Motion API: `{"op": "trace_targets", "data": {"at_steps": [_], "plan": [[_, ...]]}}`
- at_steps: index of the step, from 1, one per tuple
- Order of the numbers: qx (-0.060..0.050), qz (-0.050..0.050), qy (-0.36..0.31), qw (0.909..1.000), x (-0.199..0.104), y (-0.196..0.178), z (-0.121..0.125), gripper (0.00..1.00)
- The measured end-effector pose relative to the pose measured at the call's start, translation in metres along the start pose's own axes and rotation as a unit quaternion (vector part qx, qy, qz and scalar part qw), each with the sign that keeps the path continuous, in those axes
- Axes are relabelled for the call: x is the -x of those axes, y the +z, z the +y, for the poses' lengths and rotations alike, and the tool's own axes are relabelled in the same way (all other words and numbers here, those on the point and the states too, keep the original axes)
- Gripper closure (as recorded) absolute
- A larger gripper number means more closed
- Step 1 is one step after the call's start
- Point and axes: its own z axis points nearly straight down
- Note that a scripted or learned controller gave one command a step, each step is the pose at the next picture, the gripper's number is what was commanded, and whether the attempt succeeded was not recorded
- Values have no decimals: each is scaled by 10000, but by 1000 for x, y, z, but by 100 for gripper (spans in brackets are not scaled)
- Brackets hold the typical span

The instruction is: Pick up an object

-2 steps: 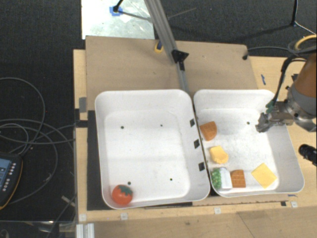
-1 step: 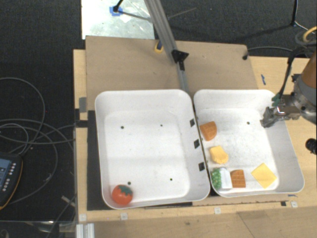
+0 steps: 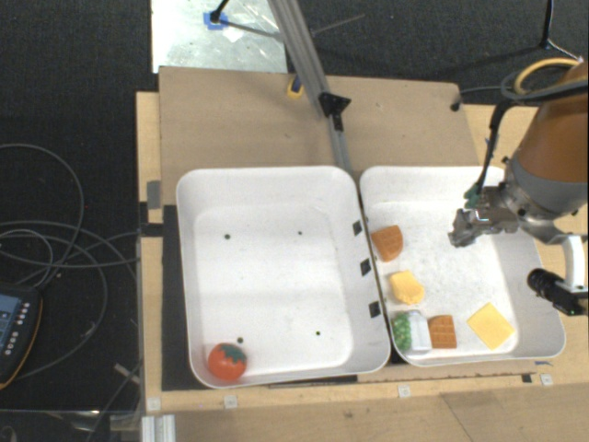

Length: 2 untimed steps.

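The gripper (image 3: 463, 230) hangs over the right bin (image 3: 433, 184), above its bare middle floor and toward the right wall; nothing can be seen between its fingers, and whether they are spread or closed is not clear from this angle, so I cannot tell.

All the right bin's objects crowd its left wall and front edge. An orange-brown block (image 3: 387, 242) lies against the left wall about halfway along, a yellow lump (image 3: 407, 288) sits just in front of it, and a green-and-white piece (image 3: 409, 331) rests in the front left corner. Just beside that, a small brown block (image 3: 442, 331) stands at the front edge, and a flat yellow square (image 3: 490, 326) lies toward the front right corner. The back half of this bin is open floor.

In the left bin (image 3: 267, 184), a red tomato-like ball (image 3: 226, 361) sits tight in the front left corner, apparently touching the rim. The rest of that bin's floor is bare.
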Motion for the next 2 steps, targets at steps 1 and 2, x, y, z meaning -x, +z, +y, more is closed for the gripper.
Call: {"op": "trace_targets", "data": {"at_steps": [1,2], "plan": [[10,2,-8,10000,-56,-9,-5,100],[12,0,-5,10000,-105,-9,-3,100]]}}
